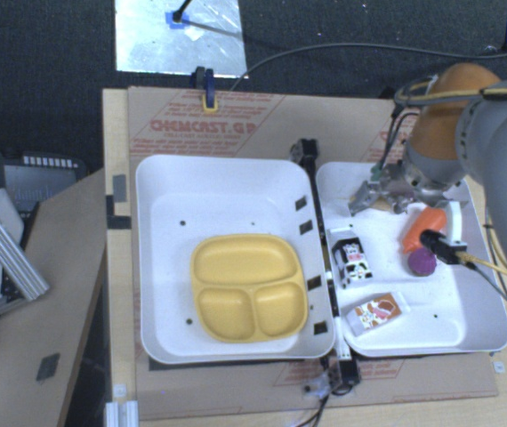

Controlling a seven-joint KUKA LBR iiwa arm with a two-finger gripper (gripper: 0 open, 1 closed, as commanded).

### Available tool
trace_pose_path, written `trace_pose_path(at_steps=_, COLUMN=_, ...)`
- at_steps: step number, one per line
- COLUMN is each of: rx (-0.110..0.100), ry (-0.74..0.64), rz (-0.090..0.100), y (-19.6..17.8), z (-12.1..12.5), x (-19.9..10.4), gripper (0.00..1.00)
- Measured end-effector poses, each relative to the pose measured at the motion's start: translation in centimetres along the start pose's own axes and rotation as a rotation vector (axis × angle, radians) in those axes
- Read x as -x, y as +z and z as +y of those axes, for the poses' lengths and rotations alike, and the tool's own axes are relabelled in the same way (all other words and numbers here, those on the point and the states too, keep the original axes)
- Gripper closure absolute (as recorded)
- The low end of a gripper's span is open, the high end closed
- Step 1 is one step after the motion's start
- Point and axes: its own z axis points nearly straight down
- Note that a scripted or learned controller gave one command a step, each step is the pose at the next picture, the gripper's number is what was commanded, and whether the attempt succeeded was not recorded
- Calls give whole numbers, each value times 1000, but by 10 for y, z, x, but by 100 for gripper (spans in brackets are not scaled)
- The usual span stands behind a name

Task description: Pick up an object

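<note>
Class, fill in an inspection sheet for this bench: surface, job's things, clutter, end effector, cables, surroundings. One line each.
Surface: two white bins side by side, left bin, right bin, on a cardboard sheet.
Job's things: right bin holds an orange object, purple ball, small black-and-white carton and flat printed packet.
Clutter: yellow divided tray lying in the left bin.
End effector: end effector over the right bin's back left; finger state cannot be told.
Cables: black cable running behind the bench.
Surroundings: dark floor, foil sheet, yellow clamp.
</note>
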Motion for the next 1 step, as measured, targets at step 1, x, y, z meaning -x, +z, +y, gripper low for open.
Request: trace_pose_path(at_steps=1, rx=0, ry=0, rz=0, y=-12, z=0, x=0, gripper=100)
